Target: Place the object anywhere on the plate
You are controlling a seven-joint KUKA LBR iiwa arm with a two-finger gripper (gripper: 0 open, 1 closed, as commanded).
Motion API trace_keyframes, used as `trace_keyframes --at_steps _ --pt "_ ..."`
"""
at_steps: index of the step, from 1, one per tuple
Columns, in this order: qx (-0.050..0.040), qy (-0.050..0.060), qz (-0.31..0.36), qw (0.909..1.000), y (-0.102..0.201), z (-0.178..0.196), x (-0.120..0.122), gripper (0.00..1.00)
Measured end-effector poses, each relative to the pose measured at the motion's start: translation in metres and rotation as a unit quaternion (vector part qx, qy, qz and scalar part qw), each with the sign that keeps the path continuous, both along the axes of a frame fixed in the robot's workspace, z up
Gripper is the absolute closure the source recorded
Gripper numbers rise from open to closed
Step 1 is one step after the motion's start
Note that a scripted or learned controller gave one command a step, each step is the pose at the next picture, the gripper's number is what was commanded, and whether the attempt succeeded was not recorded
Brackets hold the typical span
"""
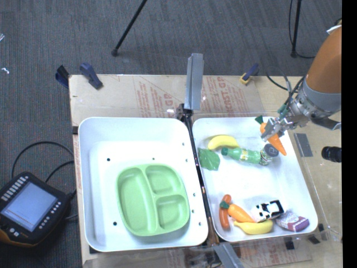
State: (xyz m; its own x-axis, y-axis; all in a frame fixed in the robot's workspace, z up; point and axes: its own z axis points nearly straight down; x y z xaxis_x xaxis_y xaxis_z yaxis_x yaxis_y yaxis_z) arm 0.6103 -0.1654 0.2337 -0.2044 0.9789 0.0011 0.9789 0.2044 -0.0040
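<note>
A light green divided plate (153, 200) lies in the left white bin (92, 144). At the far right of the right bin (293, 180), my gripper (277, 128) is down on an orange carrot with a green top (275, 145). The carrot shows on both sides of the gripper, which hides its middle. The plate sits well to the left of the gripper, across the wall between the bins.
The right bin also holds a yellow banana (222, 142), a green bottle (245, 154), a green leaf piece (209, 159), a second carrot (240, 211), another banana (254, 227), a black-and-white toy (270, 209) and a purple packet (293, 222). A handheld controller (30, 205) lies left of the bench.
</note>
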Motion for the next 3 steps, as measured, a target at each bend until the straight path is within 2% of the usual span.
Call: trace_keyframes --at_steps 1,2,3 --pt "-0.0003 -0.002 -0.022 0.9997 0.05 0.067 0.035 1.0" --pt "-0.0004 -0.002 -0.038 0.9993 0.021 0.149 0.035 1.0" --pt "0.0004 -0.001 0.094 0.9956 0.016 0.135 0.033 1.0"
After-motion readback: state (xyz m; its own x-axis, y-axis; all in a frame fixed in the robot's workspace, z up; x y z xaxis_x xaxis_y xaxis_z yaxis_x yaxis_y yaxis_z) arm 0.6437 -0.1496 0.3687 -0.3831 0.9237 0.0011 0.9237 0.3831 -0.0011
